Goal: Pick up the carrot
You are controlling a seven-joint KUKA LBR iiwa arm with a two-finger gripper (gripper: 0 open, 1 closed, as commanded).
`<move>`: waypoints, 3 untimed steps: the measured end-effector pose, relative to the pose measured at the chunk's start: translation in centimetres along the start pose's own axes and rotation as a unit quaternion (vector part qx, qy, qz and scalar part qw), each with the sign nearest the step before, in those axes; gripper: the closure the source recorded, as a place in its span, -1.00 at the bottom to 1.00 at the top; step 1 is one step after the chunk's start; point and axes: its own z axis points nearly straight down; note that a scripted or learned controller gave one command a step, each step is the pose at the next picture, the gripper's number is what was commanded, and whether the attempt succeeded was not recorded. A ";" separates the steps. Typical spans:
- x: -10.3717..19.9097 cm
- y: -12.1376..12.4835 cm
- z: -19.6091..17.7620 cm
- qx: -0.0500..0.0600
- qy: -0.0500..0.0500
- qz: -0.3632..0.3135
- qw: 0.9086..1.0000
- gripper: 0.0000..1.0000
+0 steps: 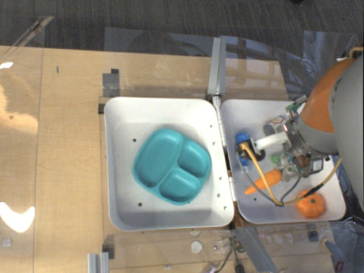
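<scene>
Carrot is lying in the right bin, not yet lifted. Gripper is being held just above its thick end; its hold on anything cannot be told. Grasp and lift are being left undone.

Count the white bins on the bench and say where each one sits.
2. The left bin holds a teal divided plate. The right bin holds the carrot, an orange fruit and the gripper.
</scene>
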 end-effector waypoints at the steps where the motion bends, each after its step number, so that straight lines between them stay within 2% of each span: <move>1: 2.5 -10.0 -1.9 0.000 0.000 -0.068 0.998 1.00; 2: 5.3 -6.7 -0.2 0.001 -0.002 -0.164 0.986 1.00; 3: 10.0 -6.1 -0.4 0.001 -0.002 -0.299 0.954 1.00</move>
